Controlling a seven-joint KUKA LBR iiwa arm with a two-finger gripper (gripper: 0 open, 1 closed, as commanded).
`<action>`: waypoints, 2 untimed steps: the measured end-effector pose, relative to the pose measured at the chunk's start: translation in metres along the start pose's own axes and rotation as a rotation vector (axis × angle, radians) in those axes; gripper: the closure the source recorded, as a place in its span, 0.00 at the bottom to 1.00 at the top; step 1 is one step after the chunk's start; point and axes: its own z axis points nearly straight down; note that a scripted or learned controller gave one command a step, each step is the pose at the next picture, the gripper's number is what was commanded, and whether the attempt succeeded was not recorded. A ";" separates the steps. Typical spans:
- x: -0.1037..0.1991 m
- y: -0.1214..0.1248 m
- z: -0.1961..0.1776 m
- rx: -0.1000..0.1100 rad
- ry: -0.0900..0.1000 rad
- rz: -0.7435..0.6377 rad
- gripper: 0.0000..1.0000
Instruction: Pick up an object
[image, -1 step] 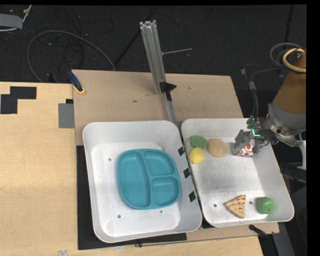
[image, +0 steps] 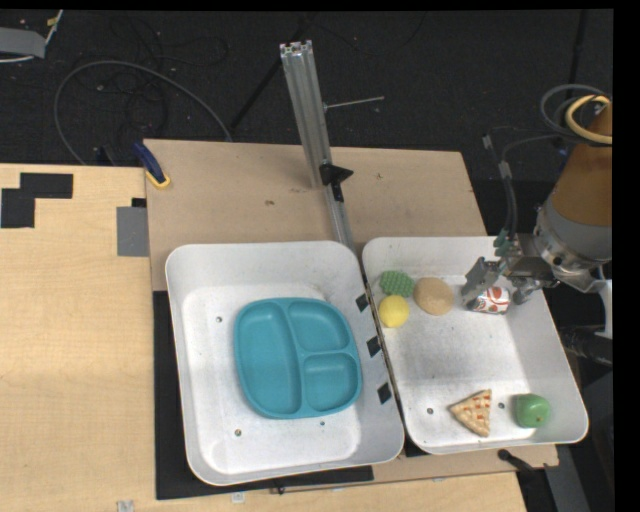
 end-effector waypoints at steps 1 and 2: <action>-0.009 -0.001 0.060 0.006 0.001 0.001 0.00; -0.005 -0.001 0.104 0.005 0.001 0.001 0.00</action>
